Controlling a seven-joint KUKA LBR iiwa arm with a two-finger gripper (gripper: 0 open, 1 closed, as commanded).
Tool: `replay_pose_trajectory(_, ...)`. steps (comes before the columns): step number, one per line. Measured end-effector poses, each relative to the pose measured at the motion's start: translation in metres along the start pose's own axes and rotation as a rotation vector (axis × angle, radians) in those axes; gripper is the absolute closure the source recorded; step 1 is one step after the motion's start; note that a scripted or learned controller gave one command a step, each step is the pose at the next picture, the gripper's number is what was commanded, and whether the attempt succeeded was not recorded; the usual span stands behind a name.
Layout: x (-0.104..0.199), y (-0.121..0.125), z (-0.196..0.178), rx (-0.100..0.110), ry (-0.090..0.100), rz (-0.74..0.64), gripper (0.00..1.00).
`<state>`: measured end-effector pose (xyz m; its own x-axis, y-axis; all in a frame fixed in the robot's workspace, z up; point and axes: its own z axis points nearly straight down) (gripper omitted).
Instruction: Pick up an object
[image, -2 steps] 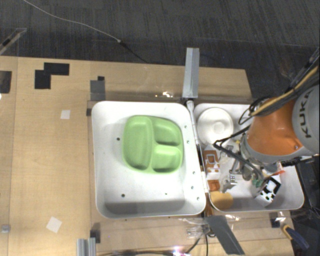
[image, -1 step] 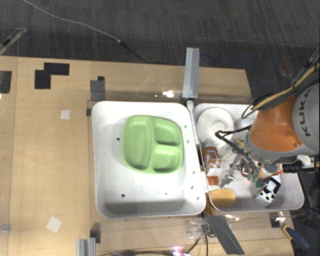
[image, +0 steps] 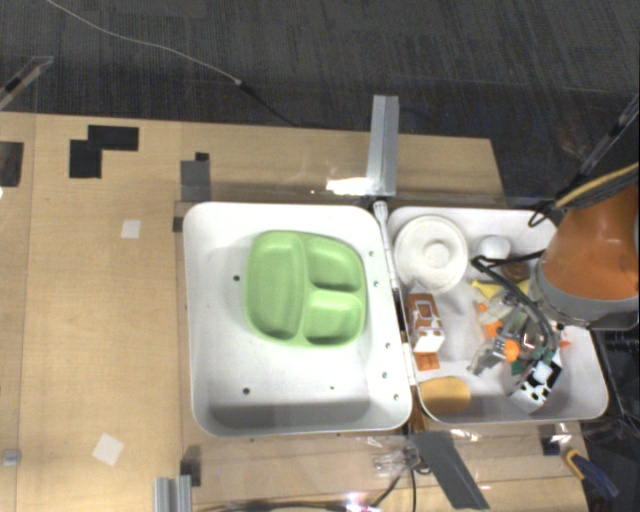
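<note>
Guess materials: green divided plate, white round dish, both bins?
Green divided plate: likely molded plastic, matte, uniform colour, soft rounded compartments. White round dish: plastic or ceramic, glossy highlights; can't tell which. Bins: thin white plastic or painted sheet, smooth, faint sheen.

Wooden bench (image: 90, 330) bears two white bins (image: 215, 400), side by side.

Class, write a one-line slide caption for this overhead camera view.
Robot hand lowered into the cluttered right bin; a green divided plate sits alone in the left bin.
</note>
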<state>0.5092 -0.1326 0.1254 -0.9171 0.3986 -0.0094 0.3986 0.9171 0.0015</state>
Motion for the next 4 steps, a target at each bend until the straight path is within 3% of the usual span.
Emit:
replay_pose_trajectory(1,-0.027,0.013,0.034,-0.003,-0.008,0.070,0.00)
replay_pose_trajectory(3,-0.013,0.012,0.034,-0.004,-0.010,0.235,0.00)
replay_pose_trajectory(4,-0.018,0.014,0.020,-0.010,-0.030,0.229,1.00)
